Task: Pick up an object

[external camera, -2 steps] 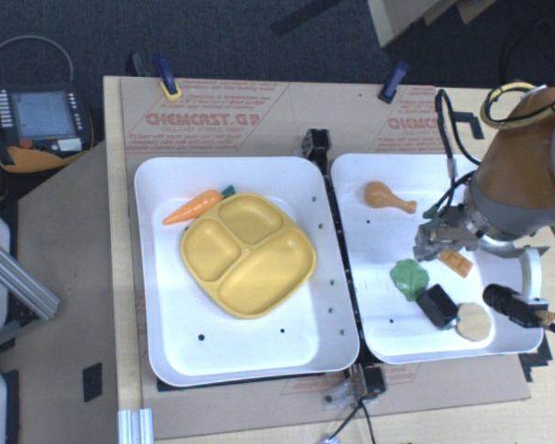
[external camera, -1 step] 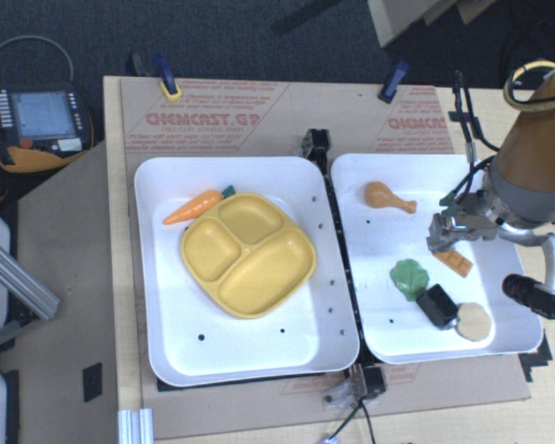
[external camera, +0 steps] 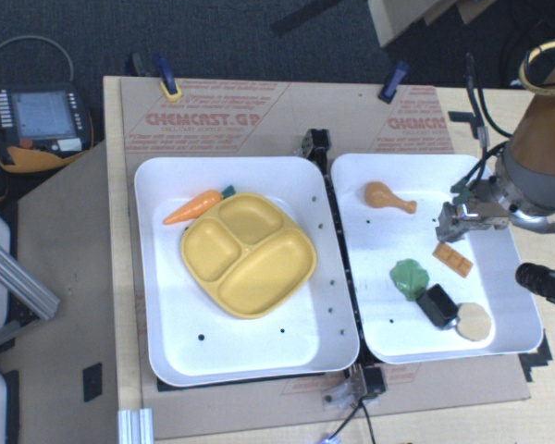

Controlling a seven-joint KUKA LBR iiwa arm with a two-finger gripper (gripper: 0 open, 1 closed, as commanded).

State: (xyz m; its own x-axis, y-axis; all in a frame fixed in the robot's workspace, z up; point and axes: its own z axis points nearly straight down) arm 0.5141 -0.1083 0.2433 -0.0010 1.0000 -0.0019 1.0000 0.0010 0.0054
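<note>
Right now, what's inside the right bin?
In the right bin: a tan drumstick, an orange block, a green piece, a black item touching a beige disc. The tool hangs above, covering some floor.

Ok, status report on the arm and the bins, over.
Gripper over right bin, holding nothing visible. Orange block just below it. Green toy, black block nearby.

Small orange block (external camera: 452, 260), flat in right bin (external camera: 499, 340)
</note>
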